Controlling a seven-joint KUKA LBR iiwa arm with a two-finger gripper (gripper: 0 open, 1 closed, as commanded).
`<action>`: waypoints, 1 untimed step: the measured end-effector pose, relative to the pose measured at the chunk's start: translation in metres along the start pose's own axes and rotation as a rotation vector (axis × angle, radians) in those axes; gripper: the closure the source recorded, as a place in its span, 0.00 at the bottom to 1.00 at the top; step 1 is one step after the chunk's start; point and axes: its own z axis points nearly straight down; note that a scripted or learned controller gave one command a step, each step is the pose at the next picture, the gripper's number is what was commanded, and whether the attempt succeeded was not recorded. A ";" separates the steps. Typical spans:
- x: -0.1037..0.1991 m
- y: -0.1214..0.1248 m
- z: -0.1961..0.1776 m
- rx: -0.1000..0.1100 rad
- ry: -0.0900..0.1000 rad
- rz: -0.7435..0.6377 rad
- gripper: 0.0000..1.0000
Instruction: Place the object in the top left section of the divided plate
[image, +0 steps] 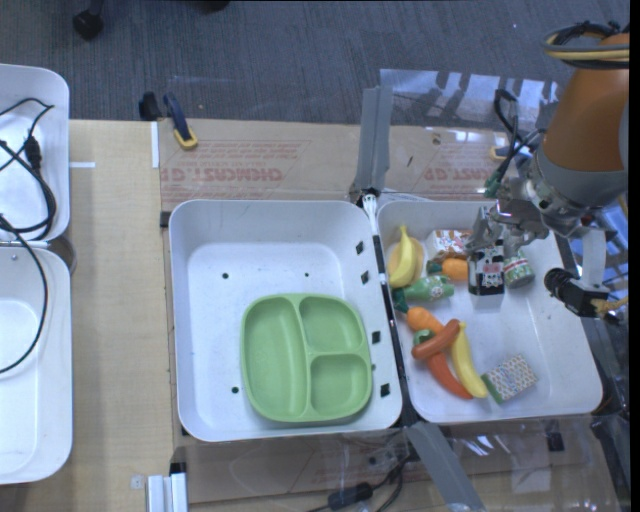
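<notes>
Two shallow white bins sit side by side on the tan wooden surface (120, 300). The left white bin (200, 260) holds a pale green divided plastic plate (305, 357) toward its 5 o'clock corner; the plate has one long section along its left side and two smaller sections on its right. The right white bin (560, 350) holds the toy food. At its 10 o'clock area lies a yellow banana-shaped toy (404, 258), with a green toy vegetable (428, 290) just beside it and a small orange piece (455, 268) near that. Toward the bin's centre lie an orange carrot toy (424, 320), a red chilli-shaped toy (440, 360) and a second yellow banana toy (466, 365), bunched together and touching. At 5 o'clock rests a small patterned grey-green block (511, 377). The grey arm with an orange band (590, 110) comes in from 2 o'clock, and the hand (487, 268) hangs over the bin's 12 o'clock area, its dark tips down at a small dark box-like object (487, 280); whether the tips are spread or pressed on it cannot be told. A small round labelled can (518, 271) sits just beside the hand at its 3 o'clock.
</notes>
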 end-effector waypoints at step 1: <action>0.074 -0.003 0.066 0.002 0.001 0.102 1.00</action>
